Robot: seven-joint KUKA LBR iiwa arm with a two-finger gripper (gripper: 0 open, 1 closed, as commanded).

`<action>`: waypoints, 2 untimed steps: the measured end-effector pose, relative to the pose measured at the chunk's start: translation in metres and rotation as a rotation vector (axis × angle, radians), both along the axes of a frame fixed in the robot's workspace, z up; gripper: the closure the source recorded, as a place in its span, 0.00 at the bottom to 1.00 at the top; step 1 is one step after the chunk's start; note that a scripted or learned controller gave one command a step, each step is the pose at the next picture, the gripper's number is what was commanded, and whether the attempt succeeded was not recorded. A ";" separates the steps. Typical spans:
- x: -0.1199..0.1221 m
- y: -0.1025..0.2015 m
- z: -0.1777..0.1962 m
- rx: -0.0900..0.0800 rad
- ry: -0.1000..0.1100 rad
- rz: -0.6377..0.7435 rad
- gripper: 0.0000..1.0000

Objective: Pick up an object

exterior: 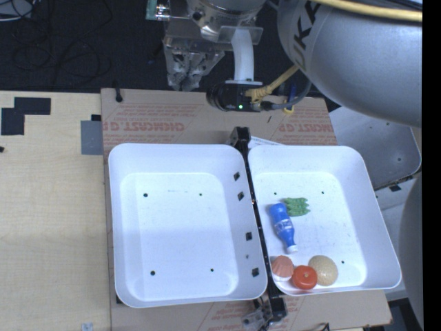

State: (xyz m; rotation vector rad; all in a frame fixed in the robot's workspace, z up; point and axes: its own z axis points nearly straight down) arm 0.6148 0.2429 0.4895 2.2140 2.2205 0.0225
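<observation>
Five objects I see in the right bin (358, 185): blue bottle (282, 227), green piece (295, 206), pink, red and tan rounds. Whether the jaws (191, 71) are parted, I cannot tell.

Left bin (124, 185): floor unobstructed, approach from above open throughout. Right bin (358, 185): upper and right floor areas open. Obstacles are grouped near the divider: green object (295, 206), blue bottle (282, 227), then pink piece (282, 266), red round object (304, 277) and tan ball (323, 269) crowded together at the front wall.
</observation>
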 end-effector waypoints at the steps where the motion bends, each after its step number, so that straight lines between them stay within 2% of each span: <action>1: -0.001 0.001 -0.047 -0.009 0.021 -0.001 1.00; 2: -0.027 -0.001 -0.108 -0.010 0.025 -0.004 1.00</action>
